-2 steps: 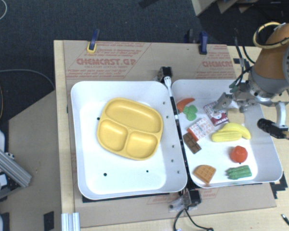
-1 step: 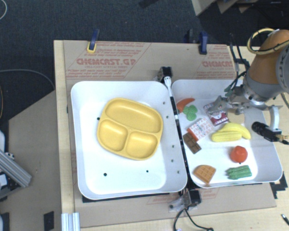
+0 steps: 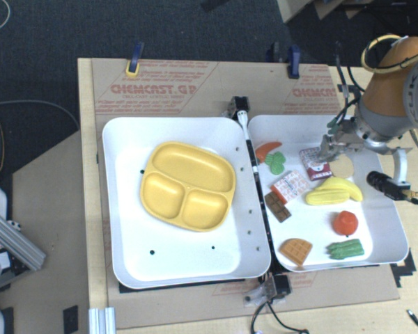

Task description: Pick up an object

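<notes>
Far left of the claw (image 3: 327,150): one yellow tray (image 3: 187,185) in the left bin (image 3: 125,242). Right bin (image 3: 393,239) holds nine items; one packet (image 3: 313,161) sits directly under the claw. Step: descent onto target. Claw state cannot be told. Next: close, then lift straight. Just below-right of it, one banana (image 3: 333,192).

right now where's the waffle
In the camera view, the waffle lies in the right bin, near its front edge, left of the green toy.
</notes>
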`<state>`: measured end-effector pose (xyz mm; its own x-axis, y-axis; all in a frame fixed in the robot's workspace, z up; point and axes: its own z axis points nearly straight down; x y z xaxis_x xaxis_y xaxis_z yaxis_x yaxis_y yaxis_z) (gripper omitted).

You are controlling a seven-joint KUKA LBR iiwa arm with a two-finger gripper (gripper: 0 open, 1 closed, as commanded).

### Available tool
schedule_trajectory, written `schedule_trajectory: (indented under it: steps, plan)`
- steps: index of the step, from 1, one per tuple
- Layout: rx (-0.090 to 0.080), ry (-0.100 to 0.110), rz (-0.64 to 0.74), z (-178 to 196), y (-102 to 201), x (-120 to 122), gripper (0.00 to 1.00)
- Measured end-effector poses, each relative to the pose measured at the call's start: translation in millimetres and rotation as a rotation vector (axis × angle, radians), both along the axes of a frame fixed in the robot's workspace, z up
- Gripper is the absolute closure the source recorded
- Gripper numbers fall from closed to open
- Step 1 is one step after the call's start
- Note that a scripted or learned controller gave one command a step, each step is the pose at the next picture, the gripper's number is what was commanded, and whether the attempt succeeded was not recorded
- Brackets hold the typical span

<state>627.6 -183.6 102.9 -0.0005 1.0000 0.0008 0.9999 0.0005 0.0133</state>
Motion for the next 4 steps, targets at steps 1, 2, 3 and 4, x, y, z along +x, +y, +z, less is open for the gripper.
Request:
schedule_trajectory:
  steps: [1, 2, 3, 4]
  plan:
    - [-0.003, 0.007, 0.001, 50, 10, 1, 1.00]
    - [-0.003, 0.007, 0.001, 94, 8, -1, 1.00]
    - [-0.003, 0.007, 0.001, 125, 8, 0, 1.00]
    - [0.000, 0.016, 0.002, 115, 61, -16, 1.00]
